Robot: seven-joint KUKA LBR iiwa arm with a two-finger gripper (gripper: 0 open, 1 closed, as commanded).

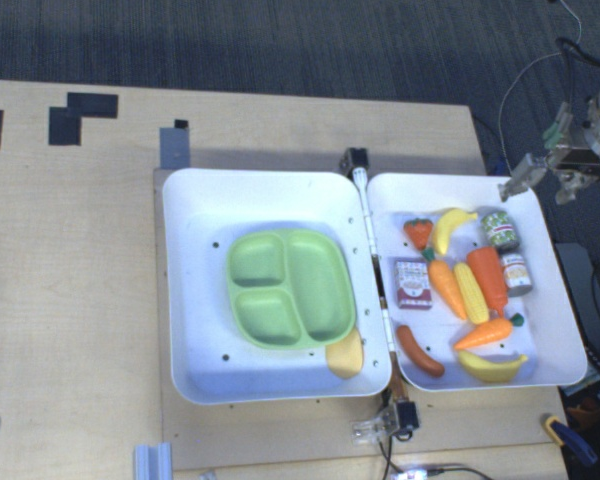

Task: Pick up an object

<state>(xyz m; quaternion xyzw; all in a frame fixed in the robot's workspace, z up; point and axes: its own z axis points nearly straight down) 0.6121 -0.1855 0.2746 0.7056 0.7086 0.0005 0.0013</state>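
My gripper [536, 190] hangs open over the far right corner of the right bin [570, 353], with nothing between its fingers. Below it in that bin lie several toy foods: a banana [450, 228], a strawberry [417, 233], a green can [498, 229], a second small can [516, 274], a red box [412, 283], a carrot [446, 288], a corn cob [470, 293], a red vegetable [487, 276], another carrot [485, 333], a second banana [493, 366] and a sausage [420, 351]. The green can is the nearest to the gripper.
The left bin [195, 218] holds a green divided plate [290, 288] and a yellow piece [346, 356] at its front right corner. A ridge [370, 258] separates the bins. Cables [540, 68] hang by the arm at the far right.
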